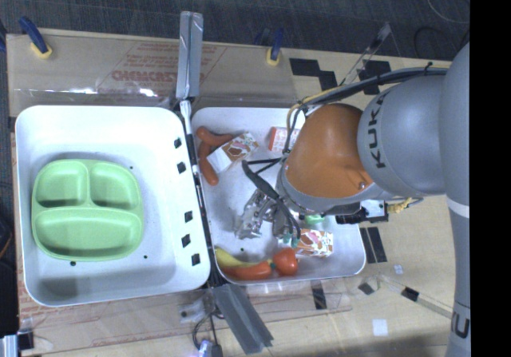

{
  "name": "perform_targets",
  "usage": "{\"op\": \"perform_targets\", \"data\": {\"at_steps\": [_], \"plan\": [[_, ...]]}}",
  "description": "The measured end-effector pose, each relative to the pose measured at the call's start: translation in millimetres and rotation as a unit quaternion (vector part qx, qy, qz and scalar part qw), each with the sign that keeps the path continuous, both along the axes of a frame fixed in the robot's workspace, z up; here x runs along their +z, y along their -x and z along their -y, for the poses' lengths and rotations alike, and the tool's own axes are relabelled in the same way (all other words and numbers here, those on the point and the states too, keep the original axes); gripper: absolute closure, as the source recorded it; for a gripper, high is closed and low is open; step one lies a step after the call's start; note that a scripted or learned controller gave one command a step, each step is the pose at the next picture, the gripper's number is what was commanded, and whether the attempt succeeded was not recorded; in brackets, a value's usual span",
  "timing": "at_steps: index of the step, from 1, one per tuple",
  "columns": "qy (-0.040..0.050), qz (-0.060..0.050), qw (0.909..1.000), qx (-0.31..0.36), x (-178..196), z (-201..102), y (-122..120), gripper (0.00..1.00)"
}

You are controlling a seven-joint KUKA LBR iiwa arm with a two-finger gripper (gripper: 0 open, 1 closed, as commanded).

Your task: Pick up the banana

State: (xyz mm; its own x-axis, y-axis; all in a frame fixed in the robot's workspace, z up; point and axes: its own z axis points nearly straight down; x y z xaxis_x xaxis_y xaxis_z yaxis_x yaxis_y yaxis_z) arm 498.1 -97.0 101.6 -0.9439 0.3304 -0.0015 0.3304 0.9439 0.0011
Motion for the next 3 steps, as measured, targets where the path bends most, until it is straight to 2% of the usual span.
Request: {"op": "perform_targets", "data": {"at_steps": [1, 2, 3], "plan": [[0.0006, 0.0, 1.0, -0.006, 27, 58, 21, 1.0], [0.0005, 0.0, 1.0, -0.005, 27, 57, 21, 0.0], [0.0042, 0.009, 0.9997, 0.023, -5, 5, 16, 0.0]]}}
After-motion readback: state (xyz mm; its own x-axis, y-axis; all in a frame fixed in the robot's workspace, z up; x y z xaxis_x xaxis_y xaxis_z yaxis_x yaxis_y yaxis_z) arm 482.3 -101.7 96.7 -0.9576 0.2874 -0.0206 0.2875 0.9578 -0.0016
